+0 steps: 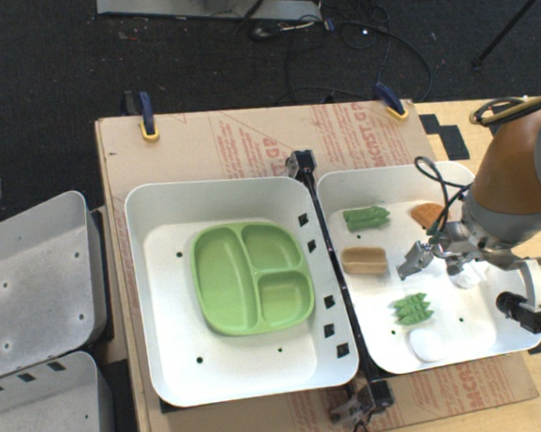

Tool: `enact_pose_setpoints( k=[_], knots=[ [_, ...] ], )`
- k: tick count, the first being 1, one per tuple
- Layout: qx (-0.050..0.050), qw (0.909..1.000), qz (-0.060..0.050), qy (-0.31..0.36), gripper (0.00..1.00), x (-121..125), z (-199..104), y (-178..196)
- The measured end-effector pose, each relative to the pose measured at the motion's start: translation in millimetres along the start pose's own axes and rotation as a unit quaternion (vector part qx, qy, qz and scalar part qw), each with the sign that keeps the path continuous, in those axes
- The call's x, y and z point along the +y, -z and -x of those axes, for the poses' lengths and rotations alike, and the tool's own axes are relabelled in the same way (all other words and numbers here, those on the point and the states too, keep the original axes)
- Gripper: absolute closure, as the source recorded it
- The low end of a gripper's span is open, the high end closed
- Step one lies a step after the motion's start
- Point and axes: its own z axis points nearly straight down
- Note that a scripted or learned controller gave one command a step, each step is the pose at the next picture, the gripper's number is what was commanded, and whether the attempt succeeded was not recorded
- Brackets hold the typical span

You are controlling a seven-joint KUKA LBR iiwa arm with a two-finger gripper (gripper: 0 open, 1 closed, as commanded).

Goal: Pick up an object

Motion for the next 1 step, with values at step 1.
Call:
enact_pose_setpoints(
  k=[1],
  knots=[
    [0.0, 1.0, 0.001, 0.0, 0.0, -0.6, -0.8, -37.6]
  ],
)
